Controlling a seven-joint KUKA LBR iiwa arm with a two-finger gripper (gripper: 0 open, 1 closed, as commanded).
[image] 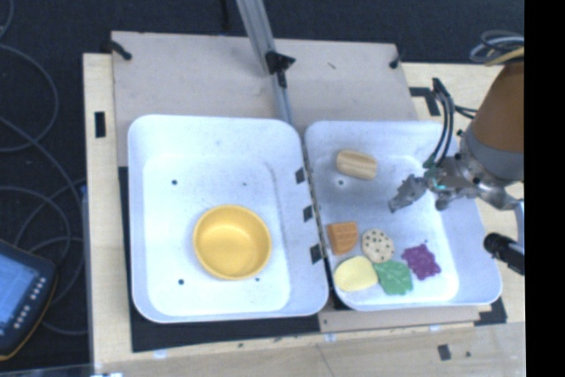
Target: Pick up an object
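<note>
Objects for picking all sit in the right bin [459, 278], which I take as my landmark. Near its back wall lies a tan roll [357, 163] on its side. Along the bin's front wall I see a cluster: an orange block [343, 236] nearest the left wall, a speckled cookie [378, 245] just beside it, a yellow lump [355, 275] in the front-left corner, a green piece [395, 277] touching the lump's right side, and a purple piece [421, 261] next to the green one. The gripper [424, 192] hovers over the bin's middle, between the roll and the cluster (well apart from both). From my feed its fingers look spread, with nothing between them. The arm [499, 115] comes in over the bin's right wall. Left of the bin is the second bin [168, 146], and a yellow bowl [232, 241] stands in it, upright.
</note>
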